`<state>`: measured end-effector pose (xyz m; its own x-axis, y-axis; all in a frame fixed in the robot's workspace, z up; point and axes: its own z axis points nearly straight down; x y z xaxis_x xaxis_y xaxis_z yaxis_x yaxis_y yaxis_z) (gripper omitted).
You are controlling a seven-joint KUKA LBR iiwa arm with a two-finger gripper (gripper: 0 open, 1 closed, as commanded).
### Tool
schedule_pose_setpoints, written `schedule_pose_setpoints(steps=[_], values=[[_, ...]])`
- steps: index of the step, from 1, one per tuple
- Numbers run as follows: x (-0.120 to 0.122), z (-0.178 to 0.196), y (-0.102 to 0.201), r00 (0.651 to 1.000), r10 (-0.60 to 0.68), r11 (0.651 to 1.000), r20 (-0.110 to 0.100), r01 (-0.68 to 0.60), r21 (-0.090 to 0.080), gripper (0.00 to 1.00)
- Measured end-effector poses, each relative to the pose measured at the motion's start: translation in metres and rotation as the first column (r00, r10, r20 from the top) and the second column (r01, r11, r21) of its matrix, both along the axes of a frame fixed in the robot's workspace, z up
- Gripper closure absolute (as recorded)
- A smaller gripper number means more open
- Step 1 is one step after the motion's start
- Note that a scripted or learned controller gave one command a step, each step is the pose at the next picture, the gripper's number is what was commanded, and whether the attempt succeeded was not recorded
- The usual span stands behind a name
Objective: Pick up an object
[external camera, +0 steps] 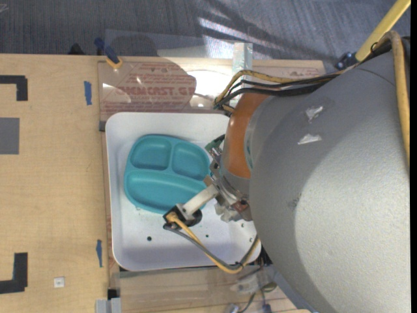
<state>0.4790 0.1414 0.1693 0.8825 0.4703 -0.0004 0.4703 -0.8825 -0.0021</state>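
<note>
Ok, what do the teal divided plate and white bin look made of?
Teal divided plate: likely moulded plastic or silicone, matte; uniform colour, soft rounded compartment ridges, hardly any glare. White bin: probably plastic, smooth semi-gloss; rounded corners, faint sheen.

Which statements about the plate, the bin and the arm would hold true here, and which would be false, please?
1. A teal plate lies inside the white bin. True.
2. The plate has a single undivided well. False: ridges split it into three compartments.
3. The arm enters from the view's left. False: it comes in from the right.
4. An orange band rings the arm above the bin. True.
</note>
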Motion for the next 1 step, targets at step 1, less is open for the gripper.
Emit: schedule_pose_setpoints(steps=[1], values=[[-0.0003,0.0057,0.0248,0.97,-0.244,0.97,0.0,0.244,-0.001,1.0]])
